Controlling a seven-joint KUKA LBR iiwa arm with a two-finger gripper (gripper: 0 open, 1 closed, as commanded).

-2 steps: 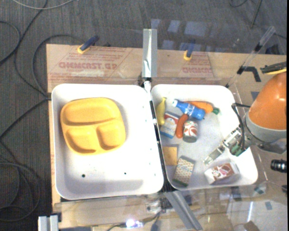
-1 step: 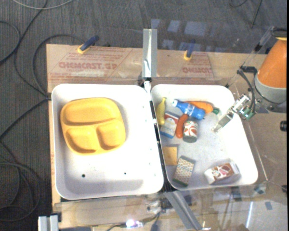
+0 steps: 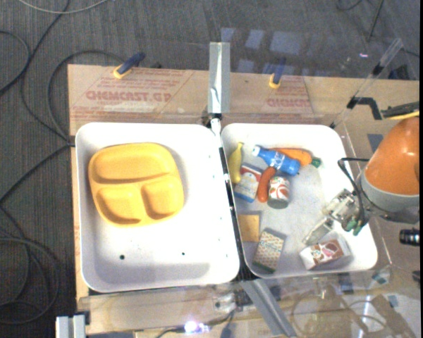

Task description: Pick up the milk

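Nearest the camera, at the bottom of the view, the front edge of the tabletop (image 3: 162, 308) shows metal framing and clear plastic parts, with a small glowing light low in the middle. On it sit two shallow white bins side by side. The left bin (image 3: 113, 270) carries a yellow divided tray (image 3: 135, 182) in its upper half. The right bin (image 3: 335, 143) holds the loose items.

In the near right corner of the right bin lies the milk (image 3: 326, 253), a small white carton with a red and brown print, tipped on its side against the bin's front wall. Just above it hovers the gripper (image 3: 317, 236), reaching in from the right under the grey wrist and the orange band (image 3: 402, 157). Its fingers (image 3: 323, 227) slant down and left toward the carton's upper left; the pale bin floor shows in the narrow gap between them, and nothing is held there. Whether they touch the carton cannot be told.

Left of the carton lie a patterned packet (image 3: 270, 249) and a tan square block (image 3: 249, 227). Farther back are a red-and-white can (image 3: 278, 191), a blue bottle (image 3: 278, 160), a banana (image 3: 235, 162) and a carrot (image 3: 298, 154).

Beyond the bins, printed brown cardboard (image 3: 134, 94) covers the bench, held by clamps (image 3: 128, 65). Behind it, dark carpet (image 3: 92, 27) is strewn with cables.
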